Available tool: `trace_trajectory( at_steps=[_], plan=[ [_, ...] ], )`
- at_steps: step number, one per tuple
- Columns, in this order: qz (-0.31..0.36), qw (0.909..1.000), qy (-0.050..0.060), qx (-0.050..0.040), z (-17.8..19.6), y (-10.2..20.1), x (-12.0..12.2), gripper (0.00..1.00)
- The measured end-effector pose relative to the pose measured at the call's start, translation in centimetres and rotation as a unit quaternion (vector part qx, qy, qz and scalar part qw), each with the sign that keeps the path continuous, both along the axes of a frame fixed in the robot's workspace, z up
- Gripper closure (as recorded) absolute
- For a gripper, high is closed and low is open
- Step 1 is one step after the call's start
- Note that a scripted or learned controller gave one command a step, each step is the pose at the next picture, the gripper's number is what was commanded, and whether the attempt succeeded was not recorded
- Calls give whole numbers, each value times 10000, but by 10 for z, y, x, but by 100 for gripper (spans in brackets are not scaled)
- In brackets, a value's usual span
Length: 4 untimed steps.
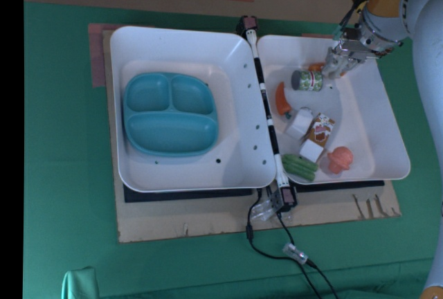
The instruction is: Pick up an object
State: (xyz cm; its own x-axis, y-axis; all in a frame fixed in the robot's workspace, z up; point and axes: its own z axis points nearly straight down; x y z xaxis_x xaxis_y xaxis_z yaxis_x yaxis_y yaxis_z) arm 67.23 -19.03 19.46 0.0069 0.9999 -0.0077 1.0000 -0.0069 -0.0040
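My gripper hangs over the back of the right bin, its two fingers pointing down and a little apart, with nothing between them. Just left of it a small jar with a green lid lies on its side, with a small orange piece behind it. Further forward in the same bin lie an orange curved toy, a white cube, a brown and red carton, a white block, a green pod and a pink-orange toy.
The left bin holds a teal divided plate. A black and white hinge bar runs between the bins. Cables trail off the front of the cardboard base onto the green mat.
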Motion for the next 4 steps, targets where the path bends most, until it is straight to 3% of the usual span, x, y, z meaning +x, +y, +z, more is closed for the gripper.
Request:
trace_trajectory(
  at_steps=[1,2,3,4],
  plan=[
    [4,10000,23,-6,-2,-1,-1,0],
    [-13,10000,-14,-18,12,-2,1,100],
    [-14,10000,-13,-21,12,-2,1,0],
    [2,9999,-104,-15,7,1,15,0]
  ],
)
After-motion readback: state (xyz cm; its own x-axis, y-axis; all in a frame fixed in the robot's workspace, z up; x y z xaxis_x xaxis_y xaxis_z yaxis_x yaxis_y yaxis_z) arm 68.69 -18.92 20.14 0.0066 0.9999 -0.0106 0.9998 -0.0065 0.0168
